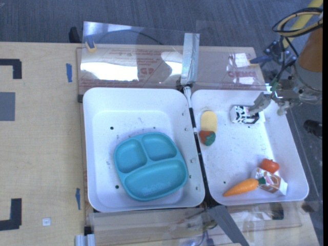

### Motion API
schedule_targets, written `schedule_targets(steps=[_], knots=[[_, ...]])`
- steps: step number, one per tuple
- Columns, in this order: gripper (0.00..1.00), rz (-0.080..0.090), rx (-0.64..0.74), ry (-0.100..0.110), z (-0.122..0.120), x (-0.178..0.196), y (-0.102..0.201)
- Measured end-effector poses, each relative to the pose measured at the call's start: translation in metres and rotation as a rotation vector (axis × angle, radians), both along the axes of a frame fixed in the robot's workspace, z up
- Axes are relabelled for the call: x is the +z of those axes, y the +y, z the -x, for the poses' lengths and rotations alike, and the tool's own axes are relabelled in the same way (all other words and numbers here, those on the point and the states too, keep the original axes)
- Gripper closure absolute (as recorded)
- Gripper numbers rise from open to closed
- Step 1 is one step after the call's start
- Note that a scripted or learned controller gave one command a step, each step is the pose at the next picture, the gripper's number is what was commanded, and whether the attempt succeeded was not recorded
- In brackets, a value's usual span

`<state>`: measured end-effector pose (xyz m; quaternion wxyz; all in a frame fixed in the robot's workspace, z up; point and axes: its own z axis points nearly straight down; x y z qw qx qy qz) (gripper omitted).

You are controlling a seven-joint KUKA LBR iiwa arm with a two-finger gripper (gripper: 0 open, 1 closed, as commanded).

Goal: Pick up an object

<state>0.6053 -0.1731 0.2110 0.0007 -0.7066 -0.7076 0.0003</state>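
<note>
gripper (pixel 254 108) at black-and-white object (pixel 242 115), right bin (pixel 292 152), no writing readable

This looks like a robotics lab. Two shallow white bins (pixel 97 137) sit side by side on a plywood bench (pixel 41 137) marked with black and blue tape, clear plastic sheets (pixel 133 60) stand behind them, and yellow cables (pixel 300 22) hang over grey carpet (pixel 154 4).
</note>
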Motion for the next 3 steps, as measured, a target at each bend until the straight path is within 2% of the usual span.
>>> schedule_targets(steps=[1,2,3], knots=[[0.00,0.007,0.094,-0.032,-0.062,-0.097,-0.025],[0.00,0.019,0.194,-0.047,-0.050,-0.102,-0.008],[0.00,0.004,0.333,-0.015,-0.051,-0.087,0.034]])
